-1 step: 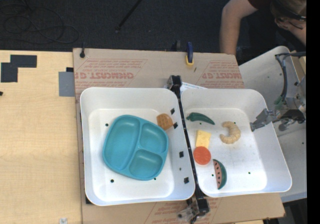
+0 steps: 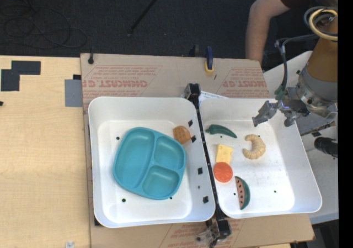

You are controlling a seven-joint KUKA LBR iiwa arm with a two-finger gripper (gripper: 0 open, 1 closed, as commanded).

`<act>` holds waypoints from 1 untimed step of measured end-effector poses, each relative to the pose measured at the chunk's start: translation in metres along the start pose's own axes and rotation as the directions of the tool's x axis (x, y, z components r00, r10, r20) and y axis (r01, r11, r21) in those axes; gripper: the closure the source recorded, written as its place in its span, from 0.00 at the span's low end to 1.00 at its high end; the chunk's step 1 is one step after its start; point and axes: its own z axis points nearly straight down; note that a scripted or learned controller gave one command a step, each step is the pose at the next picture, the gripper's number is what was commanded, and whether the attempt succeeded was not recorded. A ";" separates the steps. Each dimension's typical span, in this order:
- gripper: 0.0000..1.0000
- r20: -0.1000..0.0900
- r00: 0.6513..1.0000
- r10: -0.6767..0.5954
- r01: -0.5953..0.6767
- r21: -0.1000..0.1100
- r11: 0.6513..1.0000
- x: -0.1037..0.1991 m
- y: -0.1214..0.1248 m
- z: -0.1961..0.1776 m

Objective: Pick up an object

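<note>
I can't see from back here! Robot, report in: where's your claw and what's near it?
Claw above right bin, holding nothing. Croissant nearest, just below it. Green pepper to the croissant's left. Nothing blocking.

Dark floor behind a pale wooden counter (image 2: 38, 147).
Black cables (image 2: 33, 12) trailed across the carpet (image 2: 138, 4) beyond the counter's far edge.

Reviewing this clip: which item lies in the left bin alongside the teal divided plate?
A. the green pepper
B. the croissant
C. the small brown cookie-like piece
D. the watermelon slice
C: the small brown piece sits at the teal divided plate's upper right edge in the left bin; the others lie in the right bin.
</note>
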 end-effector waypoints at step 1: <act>0.00 -0.001 1.000 0.001 -0.001 0.005 1.000 0.050 0.047 0.178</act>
